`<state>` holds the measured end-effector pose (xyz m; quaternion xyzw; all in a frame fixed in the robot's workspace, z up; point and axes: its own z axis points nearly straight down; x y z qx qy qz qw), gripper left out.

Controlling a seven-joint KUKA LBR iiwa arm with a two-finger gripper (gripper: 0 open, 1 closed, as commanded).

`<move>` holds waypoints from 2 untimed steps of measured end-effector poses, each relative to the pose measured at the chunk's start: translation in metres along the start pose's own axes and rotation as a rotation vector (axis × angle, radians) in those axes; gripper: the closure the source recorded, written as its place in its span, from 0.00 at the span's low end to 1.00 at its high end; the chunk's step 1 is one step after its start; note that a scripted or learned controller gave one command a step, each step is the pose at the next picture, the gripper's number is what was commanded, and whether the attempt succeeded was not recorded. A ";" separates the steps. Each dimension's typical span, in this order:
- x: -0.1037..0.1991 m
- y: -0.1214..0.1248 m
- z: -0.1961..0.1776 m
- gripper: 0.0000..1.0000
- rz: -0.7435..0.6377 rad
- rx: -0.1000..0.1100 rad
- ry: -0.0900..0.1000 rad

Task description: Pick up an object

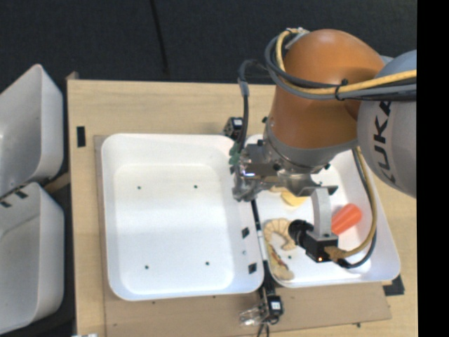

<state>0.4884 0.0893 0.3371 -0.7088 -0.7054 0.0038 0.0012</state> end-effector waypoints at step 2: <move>0.065 0.000 -0.142 1.00 -0.013 -0.015 0.007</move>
